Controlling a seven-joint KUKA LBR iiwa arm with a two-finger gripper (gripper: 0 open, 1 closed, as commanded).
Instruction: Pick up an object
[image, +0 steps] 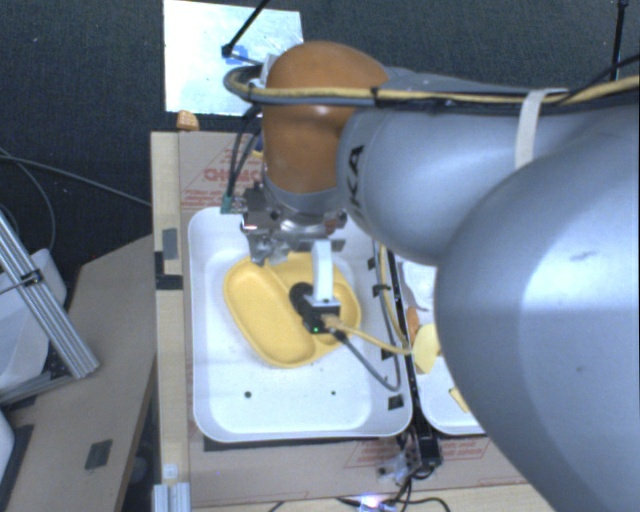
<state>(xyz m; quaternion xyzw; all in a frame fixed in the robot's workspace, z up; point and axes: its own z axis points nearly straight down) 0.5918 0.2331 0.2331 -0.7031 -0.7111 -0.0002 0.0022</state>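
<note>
A yellow oval dish lies tilted in the left white bin, filling its upper middle. My gripper hangs straight over the dish's far edge, under the orange wrist band. The wrist body hides the fingertips and whatever lies beneath them. Nothing shows between the fingers.
The right bin is mostly hidden by the big grey arm; pale yellow and orange things peek out at its left side. A cardboard sheet lies under the bins. A metal frame stands at the left.
</note>
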